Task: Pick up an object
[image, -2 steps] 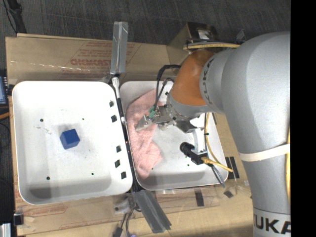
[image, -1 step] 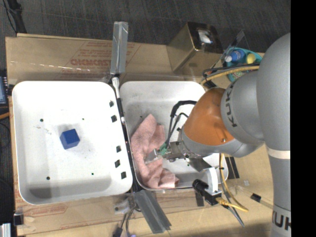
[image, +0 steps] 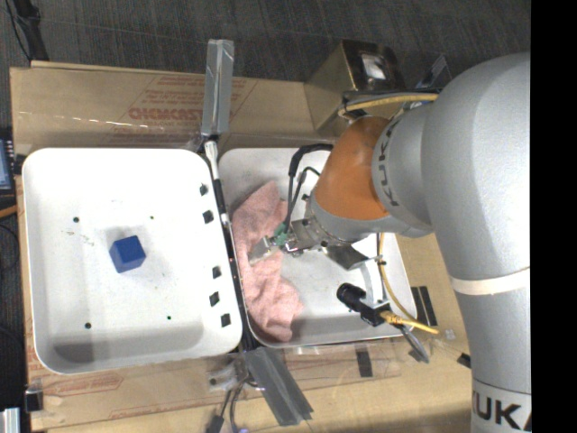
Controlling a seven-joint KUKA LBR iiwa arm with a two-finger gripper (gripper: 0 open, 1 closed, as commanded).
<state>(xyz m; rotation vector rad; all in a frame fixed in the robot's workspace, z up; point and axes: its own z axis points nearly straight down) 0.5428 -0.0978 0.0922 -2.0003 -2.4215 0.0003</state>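
Reaching over the pink cloth, the claw touches it, its state unclear; blue cube lies apart.

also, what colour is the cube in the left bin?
Blue. The cube shows clearly in the camera view.

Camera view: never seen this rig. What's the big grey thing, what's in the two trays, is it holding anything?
One camera looks down at a slant on a bench. The big grey shape with the orange band is a robot arm reaching in from the right. Its gripper is low over the right bin, at a crumpled pink cloth lying along that bin's left side. Whether it grips the cloth can't be told from here. The left bin holds a small blue cube, untouched.
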